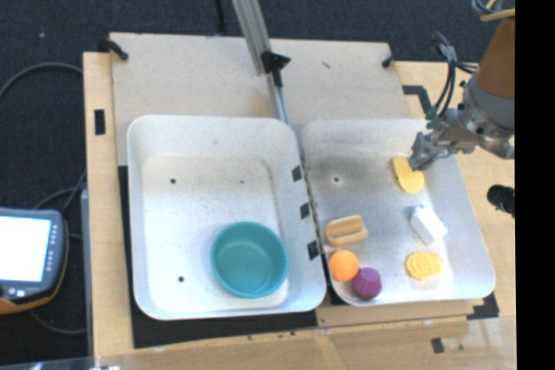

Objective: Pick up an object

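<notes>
The claw (422,153), its state not discernible, is seen over a yellow piece (408,177) in the right bin (364,152), surrounded by a white block (427,224), bun (346,230), orange ball (343,265) and purple ball (368,282).

Arm enters from right edge, orange band at upper right, grey wrist angled down-left. Gripper (422,153) low at upper part of right-hand area, tip pointing left and down.
</notes>
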Tool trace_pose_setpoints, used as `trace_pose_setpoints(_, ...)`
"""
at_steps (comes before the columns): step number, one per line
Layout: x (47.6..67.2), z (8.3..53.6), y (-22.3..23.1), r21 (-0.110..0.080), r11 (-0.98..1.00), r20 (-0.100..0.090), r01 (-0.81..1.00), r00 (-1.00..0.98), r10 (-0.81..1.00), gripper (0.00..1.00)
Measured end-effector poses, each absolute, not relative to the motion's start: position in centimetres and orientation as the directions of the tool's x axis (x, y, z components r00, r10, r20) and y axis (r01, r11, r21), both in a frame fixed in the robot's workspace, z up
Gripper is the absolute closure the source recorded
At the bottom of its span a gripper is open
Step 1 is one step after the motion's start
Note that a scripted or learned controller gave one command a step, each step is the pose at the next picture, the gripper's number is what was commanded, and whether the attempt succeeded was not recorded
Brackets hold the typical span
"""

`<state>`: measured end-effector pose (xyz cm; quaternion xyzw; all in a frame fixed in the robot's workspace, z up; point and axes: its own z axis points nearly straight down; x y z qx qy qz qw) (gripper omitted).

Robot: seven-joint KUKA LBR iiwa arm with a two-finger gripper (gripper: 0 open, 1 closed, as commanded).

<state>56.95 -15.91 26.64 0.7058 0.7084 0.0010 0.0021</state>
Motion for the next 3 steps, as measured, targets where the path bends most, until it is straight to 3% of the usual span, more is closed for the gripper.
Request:
trace_pose_setpoints(2, 61.1, 24.7, -6.2, 0.002, 0.006, 0.000, 1.000, -0.006, 1.000, 1.00)
trace_pose_setpoints(3, 61.8, 23.7, -1.3, -0.001, 0.006, 0.000, 1.000, -0.006, 1.000, 1.00)
